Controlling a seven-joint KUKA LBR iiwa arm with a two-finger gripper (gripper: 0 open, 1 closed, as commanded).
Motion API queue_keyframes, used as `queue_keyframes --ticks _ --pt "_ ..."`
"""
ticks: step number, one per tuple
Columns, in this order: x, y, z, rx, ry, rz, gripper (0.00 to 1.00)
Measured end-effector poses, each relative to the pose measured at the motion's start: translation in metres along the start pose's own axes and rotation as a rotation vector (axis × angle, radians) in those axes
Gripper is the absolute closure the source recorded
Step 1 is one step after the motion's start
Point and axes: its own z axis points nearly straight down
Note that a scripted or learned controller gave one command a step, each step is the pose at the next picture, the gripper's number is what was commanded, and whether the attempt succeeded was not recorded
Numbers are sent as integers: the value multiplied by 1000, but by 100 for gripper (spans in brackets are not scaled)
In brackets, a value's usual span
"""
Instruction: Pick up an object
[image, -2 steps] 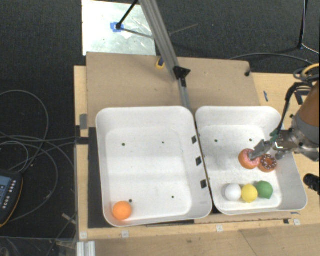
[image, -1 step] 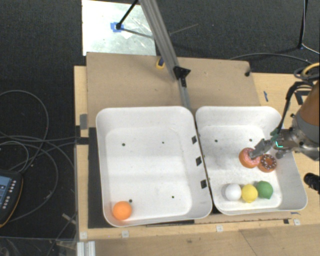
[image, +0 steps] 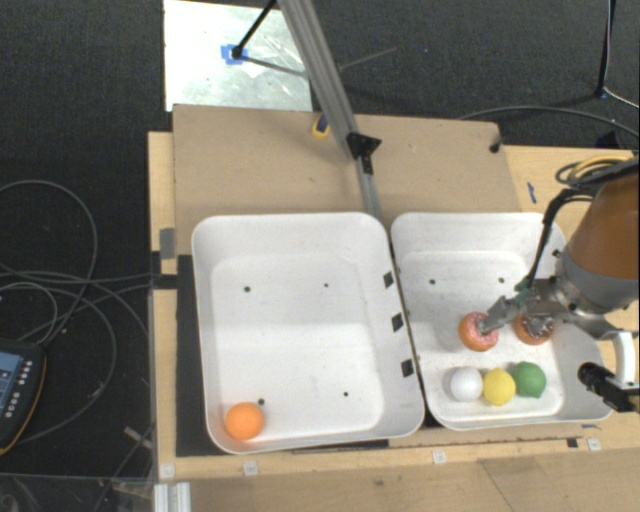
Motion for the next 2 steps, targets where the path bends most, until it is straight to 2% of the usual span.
queue_keyframes --ticks 1,2 --pt "-6 3 44 -1 -1 0 0" --pt "-7 4 60 -7 -2 1 0"
